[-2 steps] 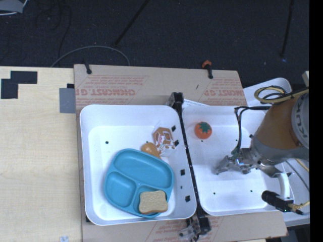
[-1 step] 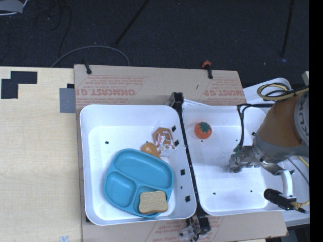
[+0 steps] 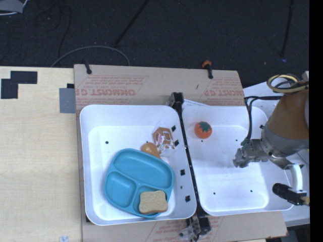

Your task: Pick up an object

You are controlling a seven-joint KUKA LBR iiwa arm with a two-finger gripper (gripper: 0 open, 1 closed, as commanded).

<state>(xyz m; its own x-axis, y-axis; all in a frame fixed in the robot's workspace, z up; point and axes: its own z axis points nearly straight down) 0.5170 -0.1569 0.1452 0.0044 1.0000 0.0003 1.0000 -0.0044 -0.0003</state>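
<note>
Bins sit side by side on a cardboard sheet (image 3: pixel 151 87), split by a black divider (image 3: pixel 184 155) running from 12 to 6 o'clock. Bare light wood bench (image 3: pixel 35 155) lies open at 9 o'clock of the left bin (image 3: pixel 93 185); dark floor with cables lies beyond 12 o'clock.

That left bin is crowded in its lower half: a blue sectioned plate (image 3: pixel 133 178) fills its 6 o'clock area, with a tan slice of bread (image 3: pixel 153 202) lying in the plate's compartment at 5 o'clock. Just past the plate's 12 o'clock rim rests a small orange-brown rounded object (image 3: pixel 150 148), and touching it at 1 o'clock a brown and white patterned piece (image 3: pixel 163 137), close to the divider. The bin's 10 o'clock corner is open white floor.

In the right bin (image 3: pixel 227 205), a small round orange-red fruit with a green top (image 3: pixel 203 129) sits alone at 11 o'clock, upright, near the divider. Wide bare floor stretches from it toward 5 o'clock.

At this bin's 3 o'clock side the gripper (image 3: pixel 241 160) hangs low, well apart from the fruit; whether its jaws are apart or together I cannot tell. Nothing shows between them.
</note>
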